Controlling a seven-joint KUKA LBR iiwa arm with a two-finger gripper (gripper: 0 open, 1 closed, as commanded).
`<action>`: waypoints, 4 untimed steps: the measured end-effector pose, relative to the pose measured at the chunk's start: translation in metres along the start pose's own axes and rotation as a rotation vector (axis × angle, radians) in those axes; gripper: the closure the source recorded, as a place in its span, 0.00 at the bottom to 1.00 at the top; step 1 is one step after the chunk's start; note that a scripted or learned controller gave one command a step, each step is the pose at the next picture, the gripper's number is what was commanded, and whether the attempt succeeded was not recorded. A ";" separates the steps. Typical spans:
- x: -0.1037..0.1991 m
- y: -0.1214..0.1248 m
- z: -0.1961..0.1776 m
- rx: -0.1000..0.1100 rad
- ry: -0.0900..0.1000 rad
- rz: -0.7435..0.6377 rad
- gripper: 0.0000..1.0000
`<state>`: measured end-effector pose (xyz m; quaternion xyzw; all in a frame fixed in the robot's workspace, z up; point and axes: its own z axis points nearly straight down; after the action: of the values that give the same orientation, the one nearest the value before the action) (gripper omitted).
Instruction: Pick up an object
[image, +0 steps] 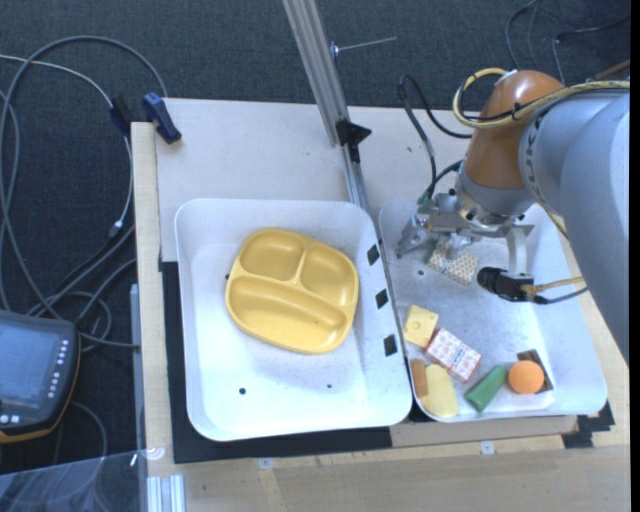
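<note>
My gripper (428, 236) hangs low over the far left part of the right bin (560, 325), under the orange band of the arm. Just to its right and partly beneath it lies a small white dotted packet (457, 264). I see nothing held in the gripper. Along the bin's near edge lie a yellow cheese-like block (421, 326), a red and white patterned box (453, 354), a yellow and orange piece (436, 389), a green block (485, 388) and an orange ball (526, 376).
The left bin (205, 330) holds a yellow divided plate (292, 290). A slanted metal post (322, 65) rises behind the bins. A black cable end (503, 283) hangs off the arm over the right bin. A small brown piece (531, 356) lies by the ball.
</note>
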<state>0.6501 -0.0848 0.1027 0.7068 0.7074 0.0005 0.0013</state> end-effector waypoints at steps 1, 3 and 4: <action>0.000 0.002 -0.014 -0.005 0.001 0.000 1.00; 0.006 0.005 -0.111 -0.004 0.001 0.000 1.00; 0.050 -0.002 -0.111 0.004 0.004 -0.004 1.00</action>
<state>0.6473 -0.0345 0.2134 0.7054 0.7088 0.0005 -0.0015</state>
